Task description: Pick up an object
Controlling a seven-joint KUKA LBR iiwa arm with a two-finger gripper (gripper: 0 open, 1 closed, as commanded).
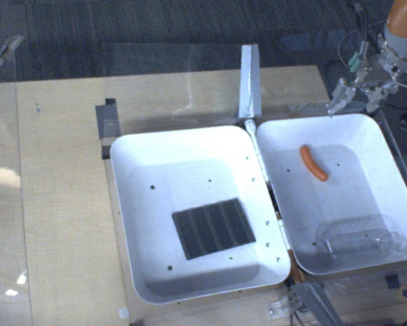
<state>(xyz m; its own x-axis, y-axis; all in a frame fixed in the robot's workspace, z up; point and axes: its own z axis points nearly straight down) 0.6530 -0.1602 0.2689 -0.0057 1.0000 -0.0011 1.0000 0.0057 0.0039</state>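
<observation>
— Where do we find the target?

— We note an orange sausage-shaped piece on the floor of the right bin, upper middle, its long axis running from upper left to lower right. A clear bottle lies near the bin's front wall.

— And the gripper?

— Beyond the bin's far right corner, above and right of the piece, holding nothing. We cannot tell whether its jaws are apart. The arm enters from the right, wrist raised.

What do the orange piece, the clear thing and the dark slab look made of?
Orange piece: probably plastic or rubber, smooth, evenly coloured. Clear thing: likely transparent plastic, since the bin shows through it and its edges glint. Dark slab: matte black, ridged, perhaps rubber or foam; hard to tell.
</observation>
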